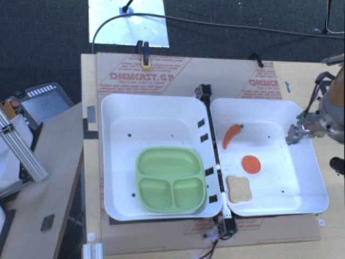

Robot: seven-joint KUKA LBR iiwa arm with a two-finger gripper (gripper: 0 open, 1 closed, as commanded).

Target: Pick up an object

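Well, carrot [232, 135] left of claw [295, 134], apart.

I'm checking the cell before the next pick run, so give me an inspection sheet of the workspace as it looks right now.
Surface: bench bearing two shallow white bins side by side, on printed board.
Job's things: right bin holds a carrot, a red slice and a bread slice, all apart.
Clutter: left bin holds a green divided tray.
Grippers: tool over the right bin's right rim, nothing seen between its fingers.
Cables: one arcs across the dark floor behind the bench.
Surroundings: silver sheet behind; grey device at left.
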